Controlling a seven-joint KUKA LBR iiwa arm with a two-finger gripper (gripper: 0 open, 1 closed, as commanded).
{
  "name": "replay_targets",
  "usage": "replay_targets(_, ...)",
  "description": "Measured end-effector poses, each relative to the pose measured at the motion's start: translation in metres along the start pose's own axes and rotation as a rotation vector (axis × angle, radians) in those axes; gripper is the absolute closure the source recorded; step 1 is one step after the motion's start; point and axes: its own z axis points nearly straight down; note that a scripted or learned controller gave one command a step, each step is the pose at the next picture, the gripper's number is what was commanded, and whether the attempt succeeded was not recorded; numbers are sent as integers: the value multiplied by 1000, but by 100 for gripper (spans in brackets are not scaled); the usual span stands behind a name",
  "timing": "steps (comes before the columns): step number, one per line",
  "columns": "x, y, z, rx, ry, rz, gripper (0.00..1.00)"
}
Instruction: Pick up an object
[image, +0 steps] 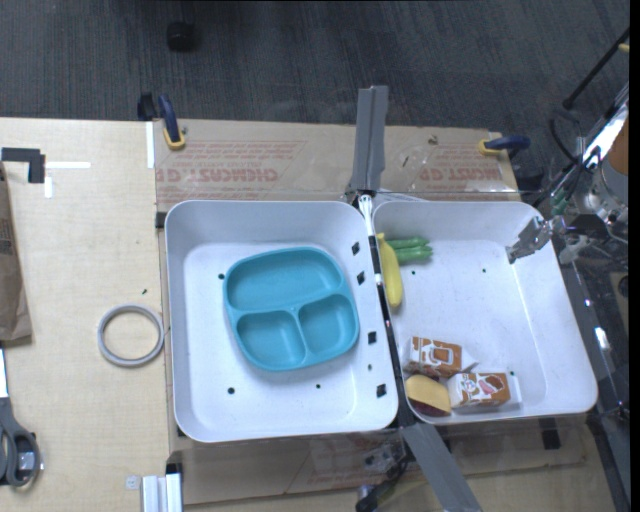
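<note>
Over the right bin's (560, 300) far right rim, I am seeing the gripper (524, 243) hovering; whether its fingers are spread or closed I cannot tell. Banana (390, 272) is lying against the divider, cartons (484, 389) near the front wall.

I am operating in a robotics lab or test cell, not a home. The surface (80, 230) is pale wood laid with flattened cardboard (260, 160), which is held down by blue and yellow clamps (172, 125). Two shallow white bins (190, 300) sit side by side on it, joined at a metal divider rail (370, 140). A roll of tape (131, 334) and a pair of scissors (15, 450) lie on the surface at left. The floor (300, 50) beyond is dark carpet. Cables and metal framing (590, 160) stand at right.
</note>
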Motion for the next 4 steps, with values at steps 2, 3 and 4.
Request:
replay_targets(2,73,-103,112,-2,1,-223,0)
replay_targets(3,102,-50,132,-2,0,-349,0)
replay_targets(4,61,-14,131,-4,-2,-545,0)
